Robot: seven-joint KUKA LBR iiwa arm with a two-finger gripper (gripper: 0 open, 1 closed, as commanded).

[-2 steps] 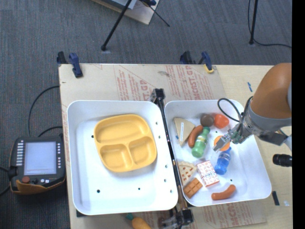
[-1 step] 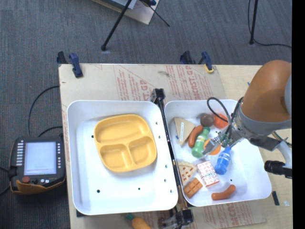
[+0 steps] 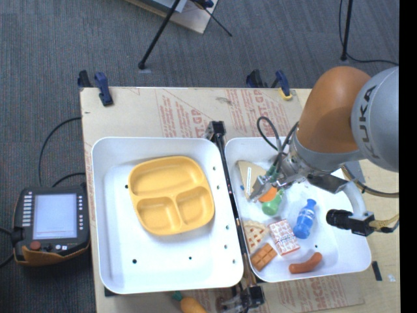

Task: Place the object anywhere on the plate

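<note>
Plate [image 3: 171,195] is seated in left bin [image 3: 111,266], three compartments. Tool [image 3: 264,189] is lowered into right bin [image 3: 352,256], directly over green-orange item [image 3: 272,203]; contact can't be confirmed and tool state cannot be told. Bottle [image 3: 304,218], carton [image 3: 284,237], sausage [image 3: 305,263], waffle [image 3: 262,255] and pizza slice [image 3: 254,230] are spread nearby in right bin.

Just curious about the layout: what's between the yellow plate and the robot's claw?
In the camera view, the two bins' adjoining rims separate the yellow plate from the gripper; the rest is bare white bin floor.
</note>
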